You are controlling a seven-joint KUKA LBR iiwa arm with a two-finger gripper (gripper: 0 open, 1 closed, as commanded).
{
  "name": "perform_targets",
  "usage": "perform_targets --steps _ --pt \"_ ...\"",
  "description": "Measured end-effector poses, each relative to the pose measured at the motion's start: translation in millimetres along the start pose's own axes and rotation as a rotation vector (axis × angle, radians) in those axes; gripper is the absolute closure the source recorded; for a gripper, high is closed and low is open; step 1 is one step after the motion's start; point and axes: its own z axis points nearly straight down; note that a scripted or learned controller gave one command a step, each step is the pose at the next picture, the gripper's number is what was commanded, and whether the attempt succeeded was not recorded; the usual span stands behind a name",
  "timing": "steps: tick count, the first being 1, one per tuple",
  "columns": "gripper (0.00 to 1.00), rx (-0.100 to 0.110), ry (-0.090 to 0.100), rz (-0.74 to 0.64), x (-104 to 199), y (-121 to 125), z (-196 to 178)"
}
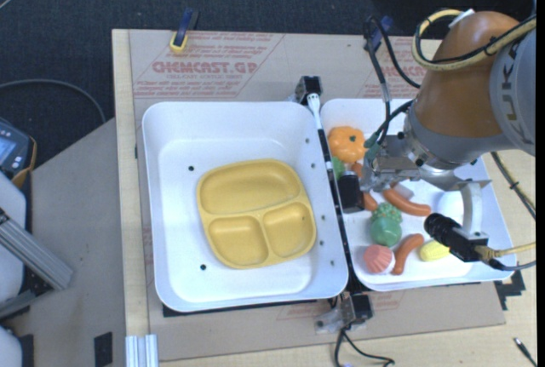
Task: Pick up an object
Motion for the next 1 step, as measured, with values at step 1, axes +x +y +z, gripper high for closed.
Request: perform_targets --steps 1 --pt "1.00 0.001 -0.001 0.004 25.0 9.3 5.9"
